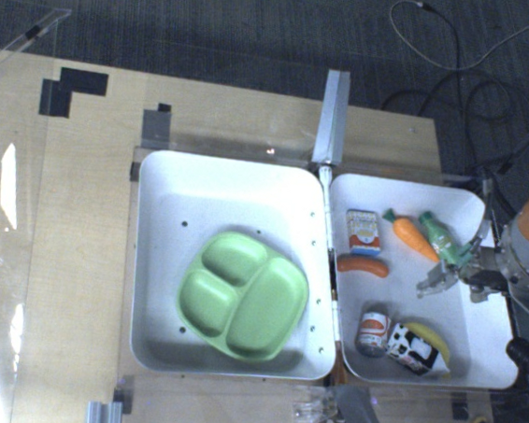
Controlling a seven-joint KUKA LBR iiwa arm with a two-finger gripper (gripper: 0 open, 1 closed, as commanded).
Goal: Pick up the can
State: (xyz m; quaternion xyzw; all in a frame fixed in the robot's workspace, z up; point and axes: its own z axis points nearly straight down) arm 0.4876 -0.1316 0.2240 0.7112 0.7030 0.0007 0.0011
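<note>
The can [373, 332] stands in the right bin [483, 370] near its front left corner, with a red and white label and a silver top. My gripper [440, 271] hovers over the middle of that bin, behind and to the right of the can and apart from it. Its fingers are spread open and hold nothing. The arm comes in from the right edge.
Next to the can on its right lie a black-and-white patterned item [408, 349] and a banana [428, 337]. A sausage [363, 266], a small carton [363, 228], a carrot [410, 235] and a green bottle [438, 233] lie farther back. The left bin [158, 242] holds a green divided plate [244, 295].
</note>
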